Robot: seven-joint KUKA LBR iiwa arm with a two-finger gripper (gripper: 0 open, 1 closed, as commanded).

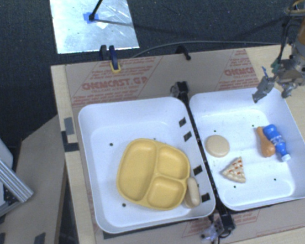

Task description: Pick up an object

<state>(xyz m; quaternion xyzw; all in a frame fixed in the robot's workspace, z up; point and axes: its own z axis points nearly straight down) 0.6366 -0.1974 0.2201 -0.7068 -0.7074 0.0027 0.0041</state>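
The right bin (294, 183) holds a round beige cookie (217, 145), a pizza slice (234, 170), a blue bottle (276, 142) and an orange piece (265, 142) lying against the bottle. In the left bin (98, 153) lies a yellow divided plate (153, 173) with a tan bread-like piece (192, 191) at its lower right edge. My gripper (275, 89) hangs at the right bin's upper right corner, above the rim, well clear of the objects. Its two fingers (262, 91) stand apart with nothing between them.
The bins sit on a cardboard sheet (135, 76) on the bench. A blue and yellow clamp (113, 58) grips the sheet's far edge. A shiny metal plate (93, 19) lies on the dark floor behind. An aluminium rail (0, 169) stands at the left.
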